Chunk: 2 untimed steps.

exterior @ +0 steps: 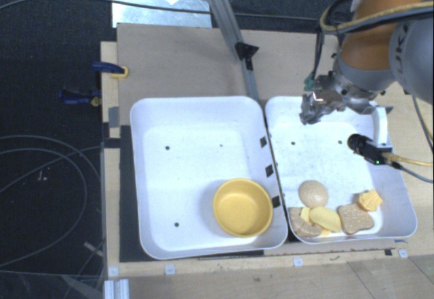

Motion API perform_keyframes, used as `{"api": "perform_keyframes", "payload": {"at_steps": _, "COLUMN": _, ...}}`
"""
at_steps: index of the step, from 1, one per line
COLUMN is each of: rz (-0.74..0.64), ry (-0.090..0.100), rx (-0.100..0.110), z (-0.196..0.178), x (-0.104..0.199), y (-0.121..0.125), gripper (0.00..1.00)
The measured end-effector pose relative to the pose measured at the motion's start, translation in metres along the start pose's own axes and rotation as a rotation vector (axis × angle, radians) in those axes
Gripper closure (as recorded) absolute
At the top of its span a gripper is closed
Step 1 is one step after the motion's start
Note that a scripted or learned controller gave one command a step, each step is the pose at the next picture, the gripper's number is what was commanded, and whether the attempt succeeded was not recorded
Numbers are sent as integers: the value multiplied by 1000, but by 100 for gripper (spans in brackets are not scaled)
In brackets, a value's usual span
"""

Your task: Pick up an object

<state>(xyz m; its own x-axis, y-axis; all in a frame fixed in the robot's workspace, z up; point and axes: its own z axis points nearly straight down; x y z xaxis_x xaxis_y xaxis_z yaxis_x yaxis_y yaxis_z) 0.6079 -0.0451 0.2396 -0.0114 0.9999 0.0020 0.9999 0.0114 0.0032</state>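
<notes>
Hard against the near wall of the right shallow white bin [319,155] sits a huddle of small food-like pieces — a flat tan piece [303,225], a pale yellow oblong piece [327,217] lying against it, a brown toast-shaped slice [354,218], a small yellow ridged chunk [369,201], and a beige round bun-like dome [312,192] just behind them. A round yellow bowl [242,206] sits alone in the near right part of the left shallow white bin [176,155]. The gripper [312,113] hangs over the far end of the right bin, above bare floor and well apart from every piece, with nothing seen in it. I can't tell from this blur whether it's spread or closed. My read: you're in approach, no pick begun. Go for the beige dome — it looks tallest and has clear floor on its far side. Come straight down, jaws wide, centred on it. Skip the yellow oblong and the tan piece: they touch, so you'd likely drag a neighbour. The bowl only works by its rim. Main risk is that the dome is rounded and may squirt out if you close off-centre.
</notes>
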Motion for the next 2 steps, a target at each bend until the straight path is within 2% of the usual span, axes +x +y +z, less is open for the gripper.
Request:
{"api": "perform_keyframes", "payload": {"at_steps": 1, "rz": 1, "ry": -1, "rx": 1, "z": 1, "x": 45, "y": 1, "gripper": 100}}
{"api": "perform_keyframes", "payload": {"at_steps": 2, "rz": 0, "ry": 0, "rx": 3, "z": 11, "x": 97, "y": -10, "gripper": 100}}
